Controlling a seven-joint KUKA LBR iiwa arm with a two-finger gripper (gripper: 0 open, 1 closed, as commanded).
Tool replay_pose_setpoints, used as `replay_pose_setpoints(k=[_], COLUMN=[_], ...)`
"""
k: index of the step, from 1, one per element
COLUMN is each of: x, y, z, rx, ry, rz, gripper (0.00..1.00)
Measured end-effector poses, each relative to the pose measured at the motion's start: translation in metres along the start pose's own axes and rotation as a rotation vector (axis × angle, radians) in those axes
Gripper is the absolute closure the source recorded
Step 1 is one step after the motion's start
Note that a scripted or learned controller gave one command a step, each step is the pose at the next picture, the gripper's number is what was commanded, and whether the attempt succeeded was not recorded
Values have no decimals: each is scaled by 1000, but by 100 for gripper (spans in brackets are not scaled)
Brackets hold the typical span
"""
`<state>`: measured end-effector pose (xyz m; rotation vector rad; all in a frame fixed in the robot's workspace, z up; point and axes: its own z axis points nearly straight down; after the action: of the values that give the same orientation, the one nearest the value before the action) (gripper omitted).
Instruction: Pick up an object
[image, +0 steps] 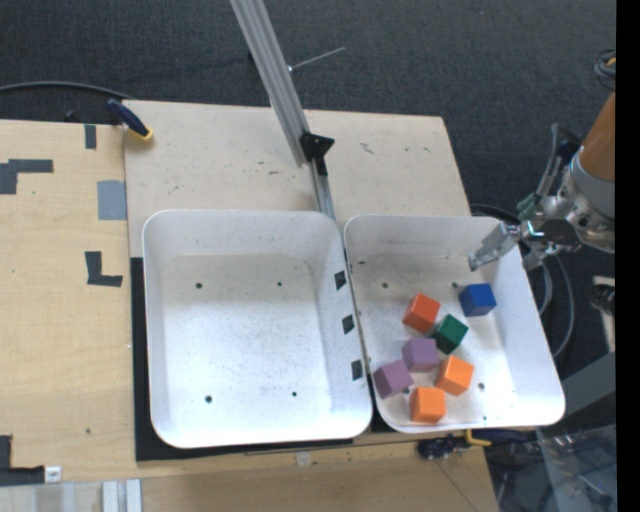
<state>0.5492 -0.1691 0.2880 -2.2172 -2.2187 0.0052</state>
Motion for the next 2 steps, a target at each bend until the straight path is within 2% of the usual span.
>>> replay_pose_setpoints(k=[1,2], x=[0,0], y=[1,-2], z=[-3,41], rx=[-5,0], ry=[-1,-1], rz=[-2,0], gripper=[0,0])
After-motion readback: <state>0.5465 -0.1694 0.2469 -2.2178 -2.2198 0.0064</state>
